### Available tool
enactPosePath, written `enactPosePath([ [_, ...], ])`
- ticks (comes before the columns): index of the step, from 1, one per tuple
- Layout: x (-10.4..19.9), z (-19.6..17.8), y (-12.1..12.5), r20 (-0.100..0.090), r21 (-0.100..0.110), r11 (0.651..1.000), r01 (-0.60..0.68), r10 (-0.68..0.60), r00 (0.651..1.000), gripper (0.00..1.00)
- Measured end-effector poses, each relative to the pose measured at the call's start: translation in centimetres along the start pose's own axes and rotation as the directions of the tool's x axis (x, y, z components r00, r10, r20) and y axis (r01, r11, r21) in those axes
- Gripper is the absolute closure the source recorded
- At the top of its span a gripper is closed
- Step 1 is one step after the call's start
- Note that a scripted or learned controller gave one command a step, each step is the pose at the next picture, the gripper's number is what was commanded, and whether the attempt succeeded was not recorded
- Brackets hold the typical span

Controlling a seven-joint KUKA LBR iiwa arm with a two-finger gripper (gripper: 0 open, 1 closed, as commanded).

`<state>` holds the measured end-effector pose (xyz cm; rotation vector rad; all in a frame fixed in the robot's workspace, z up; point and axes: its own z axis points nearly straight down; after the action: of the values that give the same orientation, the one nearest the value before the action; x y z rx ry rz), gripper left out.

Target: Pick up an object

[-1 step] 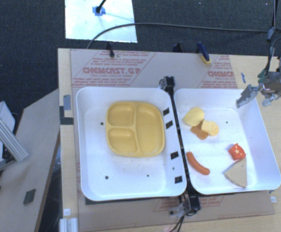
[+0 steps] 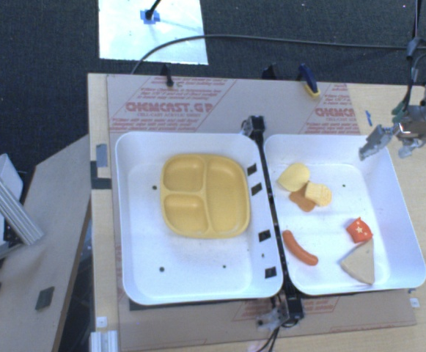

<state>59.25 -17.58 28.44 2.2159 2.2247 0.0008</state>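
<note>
The right bin (image 2: 396, 189) holds several toy foods. A pale yellow chunk (image 2: 295, 176) lies beside a yellow slice (image 2: 318, 193), with a small brown piece (image 2: 301, 201) under them. An orange sausage (image 2: 300, 248) lies near the front. A red piece (image 2: 358, 230) sits just above a tan wedge (image 2: 359, 264) in the front right corner. My gripper (image 2: 388, 144) hovers over the bin's far right corner, open, with nothing between its fingers. It is well apart from all the food.
The left bin (image 2: 136, 255) holds a yellow divided plate (image 2: 204, 195). A black clipped divider (image 2: 265, 196) runs between the bins. A blue clamp (image 2: 309, 79) and cables lie behind the bins.
</note>
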Motion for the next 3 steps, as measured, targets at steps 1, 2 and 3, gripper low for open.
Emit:
enactPosePath([
  [1, -0.3, 6.0, 0.6, -0.001, 0.002, 1.000, -0.002, 0.002, 1.000, 0.00],
  [2, 0.2, 11.9, 0.0, -0.001, 0.004, 1.000, -0.002, 0.002, 1.000, 0.00],
  [3, 0.9, 16.3, -0.3, -0.001, 0.002, 1.000, -0.003, 0.003, 1.000, 0.00],
])
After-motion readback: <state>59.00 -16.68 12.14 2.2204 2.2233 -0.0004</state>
